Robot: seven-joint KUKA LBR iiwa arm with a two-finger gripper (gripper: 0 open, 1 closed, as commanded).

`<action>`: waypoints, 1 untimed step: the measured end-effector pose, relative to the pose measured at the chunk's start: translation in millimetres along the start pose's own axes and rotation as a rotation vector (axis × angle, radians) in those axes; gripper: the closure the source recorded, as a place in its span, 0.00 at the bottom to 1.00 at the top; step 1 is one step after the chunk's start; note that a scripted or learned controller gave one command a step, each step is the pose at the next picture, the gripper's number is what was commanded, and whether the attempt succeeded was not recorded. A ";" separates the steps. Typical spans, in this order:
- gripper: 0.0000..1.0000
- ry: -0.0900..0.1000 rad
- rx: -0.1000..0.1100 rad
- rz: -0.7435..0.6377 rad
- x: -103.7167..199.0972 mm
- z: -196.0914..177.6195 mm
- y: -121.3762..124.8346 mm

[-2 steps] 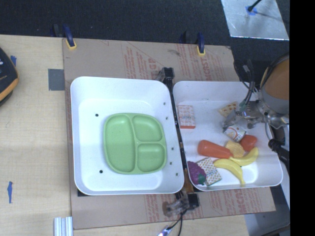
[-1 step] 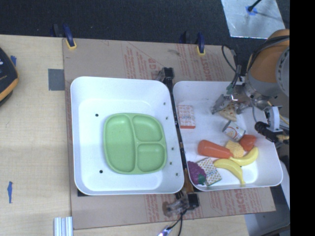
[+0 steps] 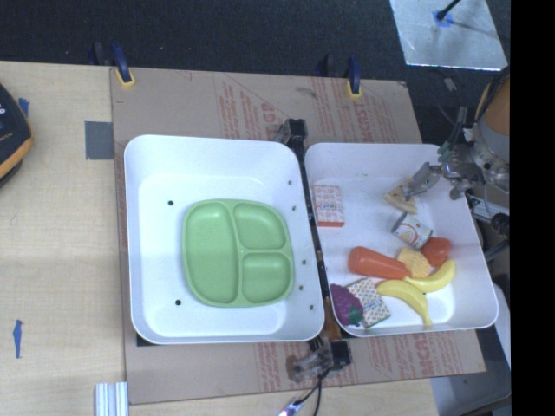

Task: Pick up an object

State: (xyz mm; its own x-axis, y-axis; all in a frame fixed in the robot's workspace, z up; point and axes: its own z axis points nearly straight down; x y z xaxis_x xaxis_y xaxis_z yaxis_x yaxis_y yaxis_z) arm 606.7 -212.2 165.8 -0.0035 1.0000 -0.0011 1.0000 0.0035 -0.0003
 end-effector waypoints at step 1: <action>0.00 0.002 0.006 -0.001 33.8 75.2 -102.7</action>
State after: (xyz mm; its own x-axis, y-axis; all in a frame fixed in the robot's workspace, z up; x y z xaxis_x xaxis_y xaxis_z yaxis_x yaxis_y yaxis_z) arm 503.9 -178.9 90.6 -0.0045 1.0000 0.0013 1.0000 0.0045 -0.0062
